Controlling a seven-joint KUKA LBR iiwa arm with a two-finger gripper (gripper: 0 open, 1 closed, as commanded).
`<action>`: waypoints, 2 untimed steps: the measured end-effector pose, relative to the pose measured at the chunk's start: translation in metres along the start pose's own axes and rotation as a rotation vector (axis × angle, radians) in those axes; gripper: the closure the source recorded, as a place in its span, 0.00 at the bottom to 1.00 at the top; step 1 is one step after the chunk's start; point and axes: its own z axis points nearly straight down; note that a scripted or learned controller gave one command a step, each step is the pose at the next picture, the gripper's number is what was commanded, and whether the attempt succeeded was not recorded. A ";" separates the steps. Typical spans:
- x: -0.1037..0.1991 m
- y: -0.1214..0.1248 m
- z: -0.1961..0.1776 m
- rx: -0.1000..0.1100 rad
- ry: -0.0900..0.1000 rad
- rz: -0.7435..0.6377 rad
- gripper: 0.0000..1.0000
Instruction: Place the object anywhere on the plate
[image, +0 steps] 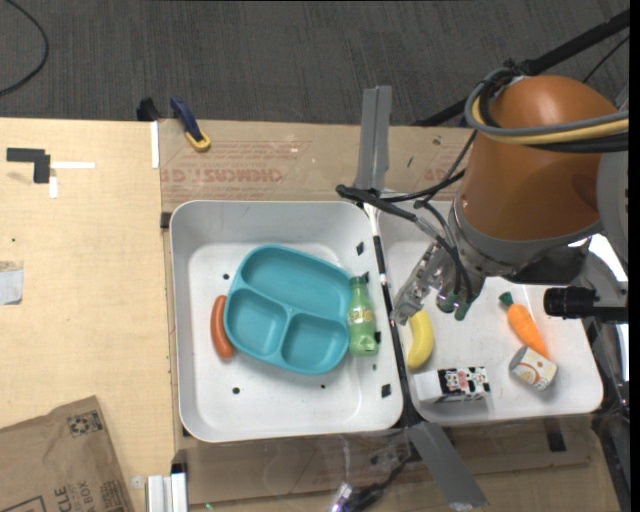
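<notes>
A teal plate (285, 308) with three compartments lies in the left bin (200, 400). A green bottle (361, 316) rests against the plate's right rim, and an orange-red sausage (220, 328) lies by its left rim. My gripper (432, 290) hangs over the left part of the right bin (580, 395), just above a yellow banana (420, 338). Its fingers look spread, with nothing between them. The big orange wrist band (540, 160) covers the back of the right bin.
In the right bin lie an orange carrot (525, 327), a small cream-coloured item (533, 368) and a black-and-white carton (462, 383) near the front wall. A grey divider bar (374, 150) runs between the bins. A blue-yellow clamp (190, 124) sits on the cardboard behind.
</notes>
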 end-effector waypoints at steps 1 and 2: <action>0.003 0.114 0.062 0.001 0.002 -0.137 1.00; 0.032 0.143 0.133 0.003 0.003 0.009 1.00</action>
